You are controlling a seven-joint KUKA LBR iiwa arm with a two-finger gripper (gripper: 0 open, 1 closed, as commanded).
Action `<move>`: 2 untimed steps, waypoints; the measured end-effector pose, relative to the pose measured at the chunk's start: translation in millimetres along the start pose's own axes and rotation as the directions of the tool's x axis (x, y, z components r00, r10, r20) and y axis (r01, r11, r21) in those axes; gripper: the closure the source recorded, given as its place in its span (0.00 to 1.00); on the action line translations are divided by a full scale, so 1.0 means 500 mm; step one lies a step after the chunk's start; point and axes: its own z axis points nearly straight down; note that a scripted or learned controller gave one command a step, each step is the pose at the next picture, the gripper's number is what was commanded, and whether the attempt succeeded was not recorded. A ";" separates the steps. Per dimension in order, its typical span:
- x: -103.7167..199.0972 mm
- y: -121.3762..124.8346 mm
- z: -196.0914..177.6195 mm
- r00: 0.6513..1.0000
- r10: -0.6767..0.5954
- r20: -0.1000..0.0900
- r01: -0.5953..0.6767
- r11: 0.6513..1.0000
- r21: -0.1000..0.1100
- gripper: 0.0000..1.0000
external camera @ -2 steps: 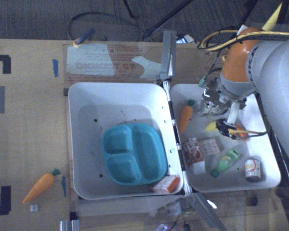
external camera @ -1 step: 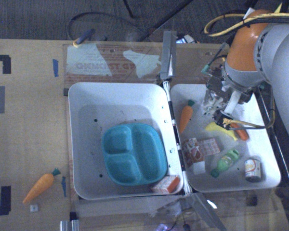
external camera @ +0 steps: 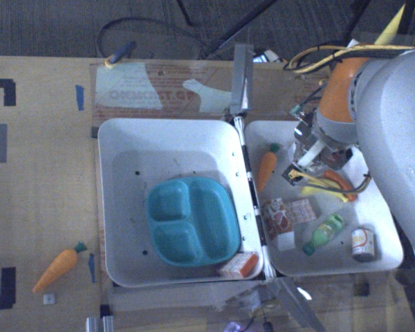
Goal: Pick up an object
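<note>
On the tan bench (external camera: 41,206) sit two white bins (external camera: 117,140); the fingers' (external camera: 295,175) state I cannot tell

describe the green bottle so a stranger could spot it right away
Look in the right bin, along its near edge. The green bottle lies on its side between a red-and-white packet and a small can. Nothing else there is green plastic.

My view is soft and slightly blurred, evenly lit from above, with bright white bins (external camera: 117,144) and faint shadows.
</note>
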 end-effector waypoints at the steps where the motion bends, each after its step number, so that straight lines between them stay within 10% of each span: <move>1: -0.039 -0.023 0.029 0.999 0.042 -0.011 -0.042 0.999 -0.008 1.00; 2: -0.069 -0.058 0.029 1.000 -0.012 -0.011 0.012 1.000 -0.011 1.00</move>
